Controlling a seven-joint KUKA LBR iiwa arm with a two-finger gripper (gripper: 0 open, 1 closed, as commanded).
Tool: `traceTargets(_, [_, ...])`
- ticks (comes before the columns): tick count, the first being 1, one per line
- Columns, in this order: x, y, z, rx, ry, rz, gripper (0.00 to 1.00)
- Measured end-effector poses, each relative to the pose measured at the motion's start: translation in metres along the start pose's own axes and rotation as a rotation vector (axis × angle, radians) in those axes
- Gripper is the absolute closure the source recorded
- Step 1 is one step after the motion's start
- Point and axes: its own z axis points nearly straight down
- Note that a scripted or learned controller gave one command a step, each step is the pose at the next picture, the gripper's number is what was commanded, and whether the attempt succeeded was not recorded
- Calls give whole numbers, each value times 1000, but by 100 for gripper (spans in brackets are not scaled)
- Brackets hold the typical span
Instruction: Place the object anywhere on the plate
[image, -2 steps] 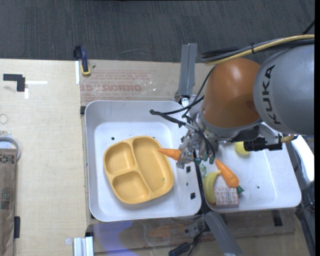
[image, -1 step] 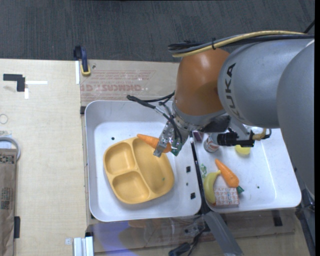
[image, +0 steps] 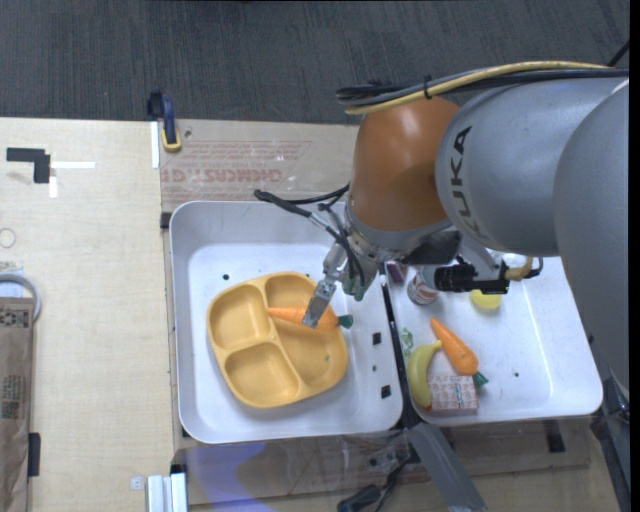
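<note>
The pincer (image: 322, 306) hangs low over the yellow plate (image: 250, 370) in the left bin (image: 200, 300), and a small carrot (image: 292, 314) lies right at its tips, across the ridge between the plate's cups. It looks like the tips are clamped on the carrot's fat end, but the view is fuzzy there, so I am not fully sure. The carrot is already over the plate, so the pincer is low to set it down softly. Its green top (image: 345, 322) pokes out just past the pincer. Nothing else sits on the plate, so nothing blocks the way. Farther off, on the other side of the pincer, the right bin (image: 560, 360) holds a second carrot (image: 455, 346), a banana (image: 419, 367), a small box (image: 452, 393), a can (image: 422, 290) and a yellow lemon (image: 487, 298). They are well apart from the plate.
</note>
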Motion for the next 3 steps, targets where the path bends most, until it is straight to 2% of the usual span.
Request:
traceTargets(1, [-87, 3, -16, -2, -4, -284, 0])
traceTargets(3, [-87, 3, -16, -2, -3, -283, 0])
